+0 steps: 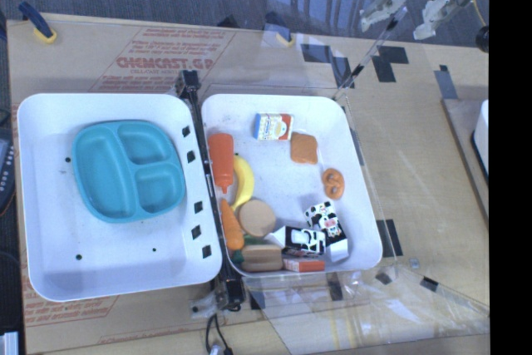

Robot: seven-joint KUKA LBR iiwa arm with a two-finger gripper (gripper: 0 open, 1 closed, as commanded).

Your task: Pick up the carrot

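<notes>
Orange carrot (232, 226) lying along the left wall of the right bin (357, 179), near its front-left corner, just beside a banana (243, 181) and a round bun (257, 218). Gripper (411, 11) poised well apart beyond the bench's far right corner, pale fingers (434, 15) spread, nothing between them. Blue divided plate (129, 170) resting in the left bin (50, 253).
</notes>
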